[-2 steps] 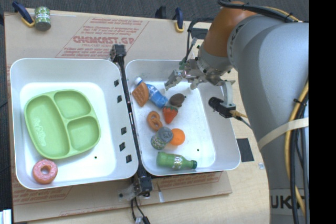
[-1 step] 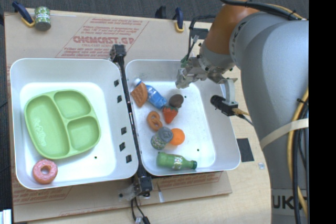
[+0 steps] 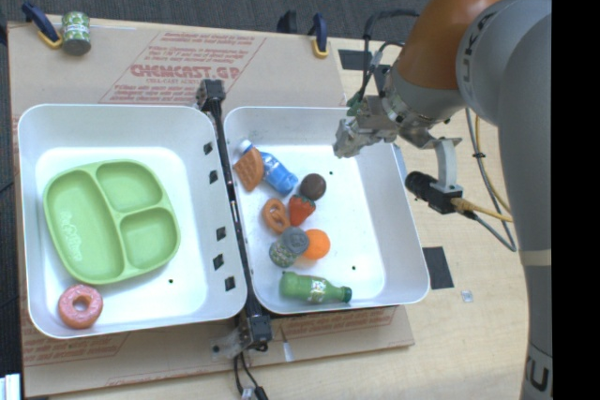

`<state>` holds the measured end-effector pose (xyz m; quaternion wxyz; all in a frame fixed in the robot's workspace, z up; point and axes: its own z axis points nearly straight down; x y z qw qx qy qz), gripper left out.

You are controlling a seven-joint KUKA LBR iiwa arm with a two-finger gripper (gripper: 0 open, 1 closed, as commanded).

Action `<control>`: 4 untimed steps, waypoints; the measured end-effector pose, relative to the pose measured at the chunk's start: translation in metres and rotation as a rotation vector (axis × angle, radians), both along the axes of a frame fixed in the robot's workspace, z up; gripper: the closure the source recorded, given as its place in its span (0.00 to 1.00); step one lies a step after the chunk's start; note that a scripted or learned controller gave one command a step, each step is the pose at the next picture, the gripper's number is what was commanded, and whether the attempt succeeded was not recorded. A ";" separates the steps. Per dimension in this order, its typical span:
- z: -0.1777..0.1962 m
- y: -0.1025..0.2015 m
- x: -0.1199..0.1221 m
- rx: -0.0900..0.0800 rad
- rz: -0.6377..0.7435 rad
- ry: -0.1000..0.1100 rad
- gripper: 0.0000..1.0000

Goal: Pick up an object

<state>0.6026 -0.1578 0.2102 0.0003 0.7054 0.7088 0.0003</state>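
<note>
The small green plastic bottle [image 3: 314, 288] lies flat, likely light, stiff, slippery; best pinched across its body; whether the gripper [image 3: 345, 145] is open or closed I cannot tell.

You have lots of open floor on the right side of the right bin [image 3: 398, 229], from its top wall down to its bottom corner. The toys crowd its left side: a blue bottle [image 3: 277, 171], an orange piece [image 3: 249, 170], a brown ball [image 3: 313, 186], an orange ring [image 3: 276, 214], a grey lump [image 3: 290, 247], an orange ball [image 3: 318, 244] and a green bottle [image 3: 314, 288] lying near the bottom wall. They sit close together, some touching. In the left bin [image 3: 33, 201], a green tray [image 3: 112, 220] takes up most of the floor, and a pink donut [image 3: 80, 305] sits in the bottom corner.
</note>
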 end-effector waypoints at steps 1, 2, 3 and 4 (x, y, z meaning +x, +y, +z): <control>-0.007 -0.005 0.054 0.001 0.001 0.002 1.00; 0.015 -0.013 -0.038 -0.001 0.000 0.003 1.00; -0.002 -0.018 -0.016 -0.001 0.003 0.003 1.00; -0.014 -0.053 0.019 0.000 -0.001 0.003 1.00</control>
